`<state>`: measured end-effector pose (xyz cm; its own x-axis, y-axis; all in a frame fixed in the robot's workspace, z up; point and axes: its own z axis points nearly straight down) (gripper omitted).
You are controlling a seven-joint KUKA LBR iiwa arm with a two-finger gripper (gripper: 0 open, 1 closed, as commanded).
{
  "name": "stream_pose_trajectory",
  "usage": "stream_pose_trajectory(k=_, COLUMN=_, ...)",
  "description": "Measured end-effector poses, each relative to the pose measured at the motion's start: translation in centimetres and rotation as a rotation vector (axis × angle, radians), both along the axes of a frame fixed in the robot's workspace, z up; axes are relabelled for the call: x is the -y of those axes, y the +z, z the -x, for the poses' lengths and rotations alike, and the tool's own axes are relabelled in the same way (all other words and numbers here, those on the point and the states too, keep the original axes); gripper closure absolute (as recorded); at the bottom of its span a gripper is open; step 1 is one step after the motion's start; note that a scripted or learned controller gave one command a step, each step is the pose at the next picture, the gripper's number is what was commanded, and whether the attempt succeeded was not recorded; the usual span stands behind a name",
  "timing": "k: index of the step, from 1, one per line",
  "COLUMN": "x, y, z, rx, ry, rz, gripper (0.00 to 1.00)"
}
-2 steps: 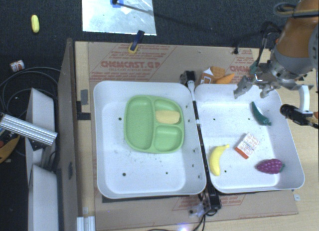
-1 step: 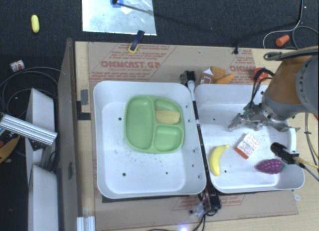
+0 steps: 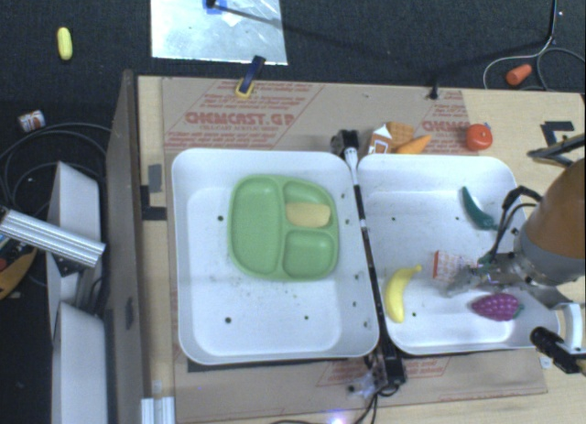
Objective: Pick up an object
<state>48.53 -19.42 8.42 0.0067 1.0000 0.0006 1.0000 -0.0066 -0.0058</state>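
The right bin (image 3: 430, 175) holds a yellow banana (image 3: 399, 290) near its front left, a purple bunch of grapes (image 3: 495, 306) at the front right, a small clear packet with a red edge (image 3: 445, 265) between them, and a teal curved piece (image 3: 476, 207) further back. My gripper (image 3: 469, 277) reaches in from the right, low over the bin floor, just right of the packet and above the grapes. Its tips lie close to the packet, and nothing is seen between them. The left bin (image 3: 206, 230) holds a green divided plate (image 3: 282, 227) with a yellow food piece (image 3: 308, 215) in it.
Behind the bins on the cardboard lie an orange carrot (image 3: 414, 145), a small carton (image 3: 382, 139) and a red tomato (image 3: 478, 136). A black-and-white brush (image 3: 359, 207) runs along the seam between the bins. Cables and a metal sheet (image 3: 220, 10) lie on the dark floor.
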Motion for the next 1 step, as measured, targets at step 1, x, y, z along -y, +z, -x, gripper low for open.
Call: stream_pose_trajectory(k=1, x=-12.24, y=0.11, z=-10.06, rx=0.015, ry=0.024, rz=-0.005, gripper=0.00)
